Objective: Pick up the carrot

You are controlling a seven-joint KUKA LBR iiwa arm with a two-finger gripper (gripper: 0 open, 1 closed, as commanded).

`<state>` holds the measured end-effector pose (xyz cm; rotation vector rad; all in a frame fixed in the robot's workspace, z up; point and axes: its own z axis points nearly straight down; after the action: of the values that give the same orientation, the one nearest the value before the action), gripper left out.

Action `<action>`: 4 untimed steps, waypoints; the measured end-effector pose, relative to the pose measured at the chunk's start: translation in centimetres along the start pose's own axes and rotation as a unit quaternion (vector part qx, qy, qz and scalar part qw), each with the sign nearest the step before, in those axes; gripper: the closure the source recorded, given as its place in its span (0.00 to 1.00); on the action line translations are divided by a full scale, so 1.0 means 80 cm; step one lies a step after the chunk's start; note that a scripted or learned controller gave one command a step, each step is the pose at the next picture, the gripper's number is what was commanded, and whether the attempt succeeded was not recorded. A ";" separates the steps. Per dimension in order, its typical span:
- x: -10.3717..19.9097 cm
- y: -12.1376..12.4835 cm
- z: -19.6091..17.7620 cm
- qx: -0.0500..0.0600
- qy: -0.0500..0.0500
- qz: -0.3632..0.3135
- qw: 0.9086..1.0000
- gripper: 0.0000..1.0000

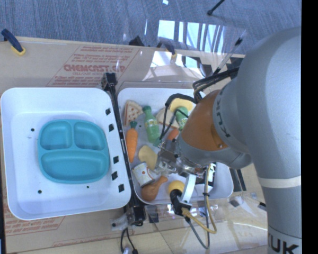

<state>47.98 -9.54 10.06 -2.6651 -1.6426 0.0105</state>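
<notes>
Overhead, a slanted view looks down on a bench holding two shallow white bins side by side. Largest in view is the grey arm (pixel 265 115), reaching in from the right and covering much of the right bin (pixel 124 97); its orange band (pixel 201 126) sits just above the wrist. Below the band, the gripper (pixel 167 163) hangs low over the middle of the right bin, among a crowd of toy foods. Whether it is released or clenched cannot be told from this angle, and nothing can be seen held in it.

Well to the gripper's left lies the left bin (pixel 16 142), with a teal divided plate (pixel 73 151) resting in its middle.

Closer in, the carrot (pixel 131 143) lies just left of the gripper, near the right bin's left wall, orange body lengthwise with its green top pointing away toward the far side. It appears untouched and apart from the gripper. Beyond the gripper stands a green bottle (pixel 151 125), and farther left of that a sandwich wedge (pixel 131 111). A pale yellow piece (pixel 147 155) lies between the carrot and the gripper, and a brown drumstick (pixel 153 187) lies on the near side.

To do this step well, the gripper likely needs to shift left until centred over the carrot's thick middle, turn so it closes across the narrow width, then descend without nudging the yellow piece or catching the bin wall.
</notes>
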 end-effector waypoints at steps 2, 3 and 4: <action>-0.004 0.002 -0.013 0.000 -0.003 -0.001 1.000 1.00; -0.005 0.002 -0.013 0.000 -0.004 0.000 1.000 0.00; 0.034 0.095 0.012 -0.002 0.000 0.012 1.000 0.00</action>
<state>55.94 -10.52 9.05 -2.6868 -1.6116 0.0066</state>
